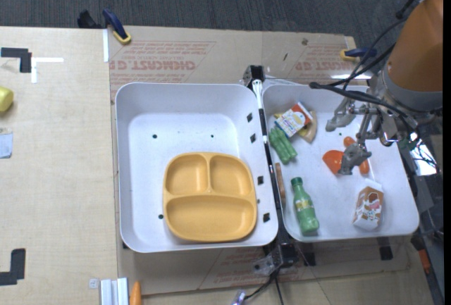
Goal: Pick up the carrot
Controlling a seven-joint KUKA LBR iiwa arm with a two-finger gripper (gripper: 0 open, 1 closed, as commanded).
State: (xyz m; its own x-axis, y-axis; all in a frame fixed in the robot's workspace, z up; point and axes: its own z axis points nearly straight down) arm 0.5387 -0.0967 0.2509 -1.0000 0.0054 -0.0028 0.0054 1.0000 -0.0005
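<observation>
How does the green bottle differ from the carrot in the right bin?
The green bottle is green with a yellow label; the carrot is orange. The bottle looks longer than the carrot. The bottle lies apart, near the bin's front; the carrot lies mid-bin, partly covered by the end effector. Both lie in the right bin.

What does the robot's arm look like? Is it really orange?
Partly! The arm has a big, rounded orange band, with grey below it near the wrist. Black cables loop around it. At its end sits the gripper, made of thin, silvery-grey metal pieces with two slim fingers.
</observation>
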